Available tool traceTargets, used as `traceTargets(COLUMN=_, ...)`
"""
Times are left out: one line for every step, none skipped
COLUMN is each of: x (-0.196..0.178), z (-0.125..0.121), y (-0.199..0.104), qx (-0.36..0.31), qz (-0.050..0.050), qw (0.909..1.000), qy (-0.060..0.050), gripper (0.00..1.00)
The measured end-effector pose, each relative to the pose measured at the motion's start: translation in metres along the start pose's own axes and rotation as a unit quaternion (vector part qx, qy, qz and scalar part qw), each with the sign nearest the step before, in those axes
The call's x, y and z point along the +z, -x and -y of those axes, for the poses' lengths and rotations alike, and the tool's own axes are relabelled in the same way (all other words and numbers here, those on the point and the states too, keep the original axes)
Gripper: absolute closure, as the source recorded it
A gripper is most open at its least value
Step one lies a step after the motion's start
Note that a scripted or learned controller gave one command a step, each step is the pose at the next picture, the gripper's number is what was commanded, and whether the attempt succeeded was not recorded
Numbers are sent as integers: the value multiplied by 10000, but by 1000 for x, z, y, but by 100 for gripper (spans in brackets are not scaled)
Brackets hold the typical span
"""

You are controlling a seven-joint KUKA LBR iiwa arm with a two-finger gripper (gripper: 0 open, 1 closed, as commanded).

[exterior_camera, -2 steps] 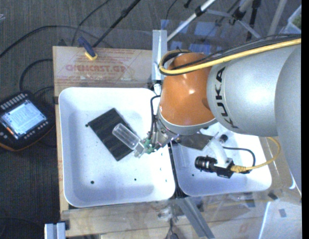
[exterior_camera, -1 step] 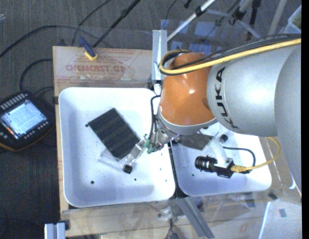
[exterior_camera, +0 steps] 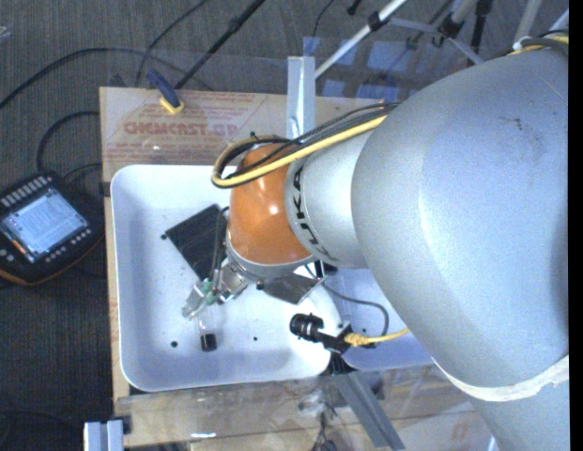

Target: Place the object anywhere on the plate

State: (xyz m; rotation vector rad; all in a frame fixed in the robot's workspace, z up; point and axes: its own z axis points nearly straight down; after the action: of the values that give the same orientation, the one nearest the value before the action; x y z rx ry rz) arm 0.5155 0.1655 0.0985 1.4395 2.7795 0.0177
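The fingers of the two-finger gripper [exterior_camera: 203, 303] hang low over the floor of the left shallow white bin [exterior_camera: 141, 252], too blurred and small to tell whether they stand apart or together; nothing is seen between them. Just below the fingertips lies a small dark block [exterior_camera: 208, 341], seemingly the object to be placed, while a flat black angular plate [exterior_camera: 199, 236] rests just above and behind them. The task appears to be at the pickup stage: the next move calls for a short descent onto the block. Open white floor surrounds it; the bin's near wall is close beyond.
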Motion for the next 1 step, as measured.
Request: traceTargets(x=0, z=0, y=0, qx=0, qz=-1, qw=10000, qy=0, gripper=0)
